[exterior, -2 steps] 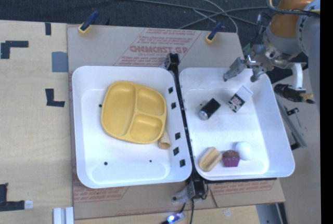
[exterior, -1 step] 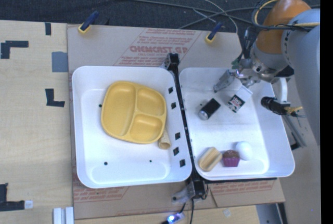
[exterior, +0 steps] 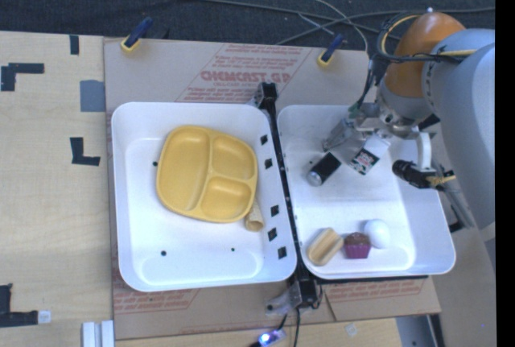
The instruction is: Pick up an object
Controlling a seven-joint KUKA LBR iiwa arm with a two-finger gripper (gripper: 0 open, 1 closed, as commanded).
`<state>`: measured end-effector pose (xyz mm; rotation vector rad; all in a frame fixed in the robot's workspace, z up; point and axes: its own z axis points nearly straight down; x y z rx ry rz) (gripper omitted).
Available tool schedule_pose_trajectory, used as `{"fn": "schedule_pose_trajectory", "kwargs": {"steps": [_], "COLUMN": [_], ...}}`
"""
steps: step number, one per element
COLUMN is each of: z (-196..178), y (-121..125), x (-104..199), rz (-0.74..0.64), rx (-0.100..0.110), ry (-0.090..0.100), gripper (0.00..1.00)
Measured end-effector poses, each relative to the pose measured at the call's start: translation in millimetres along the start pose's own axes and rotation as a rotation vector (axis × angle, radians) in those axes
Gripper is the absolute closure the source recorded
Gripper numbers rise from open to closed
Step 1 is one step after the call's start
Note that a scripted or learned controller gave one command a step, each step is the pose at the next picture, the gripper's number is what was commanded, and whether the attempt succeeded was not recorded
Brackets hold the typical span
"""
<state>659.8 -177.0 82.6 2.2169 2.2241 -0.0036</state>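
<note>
In the right bin [exterior: 418, 200], near its front edge, three small objects lie in a row: a tan bun-shaped toy [exterior: 324, 245], a purple cupcake-like toy [exterior: 357, 245] and a white ball [exterior: 376, 233]. My gripper [exterior: 344, 165] hangs over the back left part of this bin, well behind those objects. Its two fingers are spread apart with bare bin floor between them, so it is open. One dark finger [exterior: 324, 168] points toward the divider between the bins.
The left bin [exterior: 129, 176] holds a yellow divided plate [exterior: 207, 173] with a small tan piece [exterior: 254, 219] at its right front edge. The grey arm with its orange band [exterior: 418, 55] covers the right bin's back right corner. Cables run behind the bins.
</note>
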Motion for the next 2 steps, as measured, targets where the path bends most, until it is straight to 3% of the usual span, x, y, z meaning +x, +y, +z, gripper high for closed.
{"fn": "schedule_pose_trajectory", "kwargs": {"steps": [1, 2], "z": [-13.9, -71.1], "y": [1.5, 7.6], "x": [-0.1, 9.1], "rz": [-0.001, 0.001], "rx": [-0.004, -0.005], "ry": [-0.002, 0.002], "gripper": [1.00, 1.00]}}
